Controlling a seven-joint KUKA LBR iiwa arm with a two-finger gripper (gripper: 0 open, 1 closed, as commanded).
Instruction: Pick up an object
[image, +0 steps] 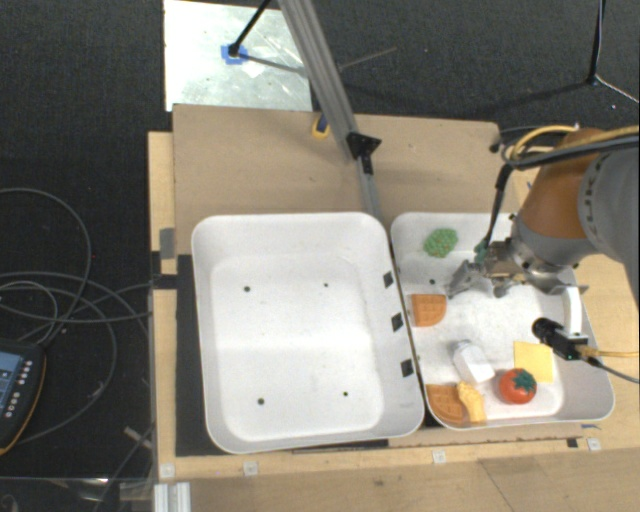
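In the camera view, the tabletop (250, 160) carries two shallow white bins side by side. The left bin (215, 300) takes up the middle of the tabletop, and the right bin (600, 400) sits against its right side, near the tabletop's right edge.

The arm (575, 200), grey with an orange band, reaches in over the right bin's far right part. Its gripper (485, 278) hangs over the upper middle of that bin, pointing toward the left wall. Its fingers look spread apart with nothing between them, though they are small and somewhat blurred.

The objects all lie in the right bin. A green bumpy piece (440, 241) rests near the far left corner, just up and left of the gripper and apart from it. An orange wedge (429, 309) lies against the left wall, below the gripper. A white cylinder (471, 361) lies lower down, near the middle. Just beside it toward the near edge sits an orange-yellow piece (458, 402) at the near left corner. A red tomato-like ball (517, 385) rests near the near edge, touching a yellow block (534, 359) just above it.
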